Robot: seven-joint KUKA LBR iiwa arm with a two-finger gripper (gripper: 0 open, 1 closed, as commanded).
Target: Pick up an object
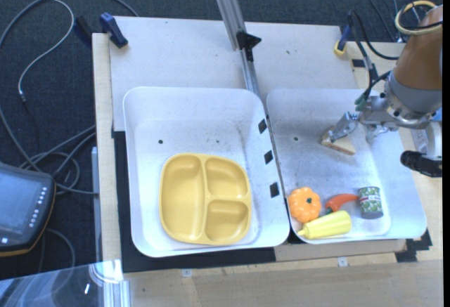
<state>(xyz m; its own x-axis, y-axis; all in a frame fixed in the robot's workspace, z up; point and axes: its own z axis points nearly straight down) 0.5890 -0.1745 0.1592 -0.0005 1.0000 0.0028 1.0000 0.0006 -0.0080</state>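
Bread wedge lies in the right bin, under the hand, whose fingers seem to straddle it, though a grip cannot be told. It looks light, stiff plastic; its flat sides suit pinching.

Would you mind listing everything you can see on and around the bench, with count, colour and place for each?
Bins: 2, white, side by side on the bench; left bin, right bin.
Divided plate: 1, yellow, three compartments, in the left bin.
Wedge-shaped item: 1, tan, upper part of the right bin, at the gripper's tip.
Pumpkin toy: 1, orange, near edge of the right bin.
Corn-like piece: 1, yellow, near edge of the right bin.
Carrot-like piece: 1, orange-red, between the pumpkin toy and the can.
Can: 1, green label, near right corner of the right bin.
Clamps: 2, blue, far corners of the bench.
Arm: 1, orange band, from the right.
Gripper: 1, grey metal, over the right bin.
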